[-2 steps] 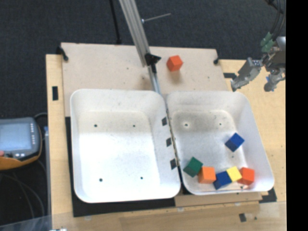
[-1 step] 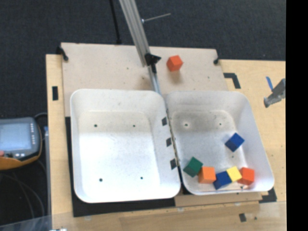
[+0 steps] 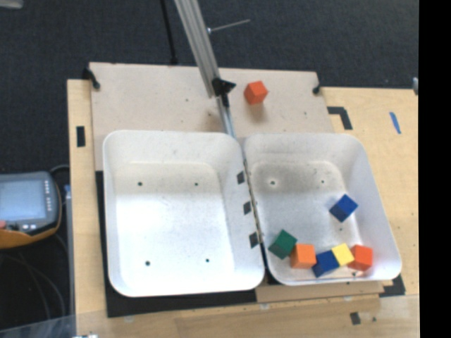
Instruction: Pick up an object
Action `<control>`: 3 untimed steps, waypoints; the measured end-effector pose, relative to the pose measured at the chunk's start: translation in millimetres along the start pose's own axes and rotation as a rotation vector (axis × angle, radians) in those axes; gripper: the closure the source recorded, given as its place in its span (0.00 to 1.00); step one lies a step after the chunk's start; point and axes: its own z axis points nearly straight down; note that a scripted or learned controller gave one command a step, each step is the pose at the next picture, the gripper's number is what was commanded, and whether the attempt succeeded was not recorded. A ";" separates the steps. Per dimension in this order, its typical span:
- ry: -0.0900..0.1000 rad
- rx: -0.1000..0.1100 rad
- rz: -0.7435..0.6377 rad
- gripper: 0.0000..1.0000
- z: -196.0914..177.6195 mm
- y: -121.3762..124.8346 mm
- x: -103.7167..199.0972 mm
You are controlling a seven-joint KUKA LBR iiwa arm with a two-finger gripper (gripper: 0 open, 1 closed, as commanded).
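Observation:
Several small cubes lie in the right bin. A blue cube sits alone near the right wall. Along the front wall a green cube, an orange cube, a second blue cube, a yellow cube and a red-orange cube crowd together in a row. One more orange cube rests on the board behind the bins.
The left bin stands beside the right one. A slanted metal pole rises from the seam between the bins at the back. A grey device with a screen sits off the bench at the left.

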 end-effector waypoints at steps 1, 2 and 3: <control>0.005 0.006 0.001 0.00 0.9 -68.0 51.4; 0.006 0.011 -0.004 0.00 37.0 -75.9 124.3; 0.006 0.015 -0.005 0.00 100.6 -61.6 200.9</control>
